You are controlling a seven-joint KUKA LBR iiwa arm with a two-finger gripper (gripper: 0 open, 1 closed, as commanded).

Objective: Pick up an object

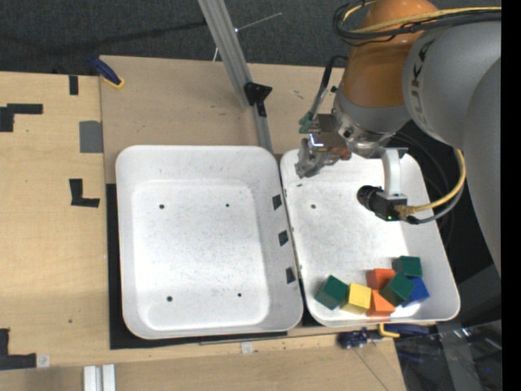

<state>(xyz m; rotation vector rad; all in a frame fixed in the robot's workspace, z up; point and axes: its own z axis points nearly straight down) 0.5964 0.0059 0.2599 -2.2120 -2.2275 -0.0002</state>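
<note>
I am holding the gripper over the right bin's far-left corner — whether it is open or closed I cannot tell. The coloured blocks are lying well apart, clustered at the near edge — nothing is being lifted, so the pick is remaining.

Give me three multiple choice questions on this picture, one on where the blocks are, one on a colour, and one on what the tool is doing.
1. Where do the blocks lie?
A. Near corner of the right bin
B. Middle of the left bin
C. On the bench outside the bins

2. What colour is the block between a green one and an orange one?
A. Purple
B. Yellow
C. White

3. How does the tool stand to the blocks?
A. Clamped on a block
B. Pressing on the pile
C. Apart from them, at the bin's far edge

Answers: 1 A, the cluster sits at the right bin's near end. 2 B, the yellow block lies there. 3 C, the tool is by the far rim, nothing seen in it.
</note>
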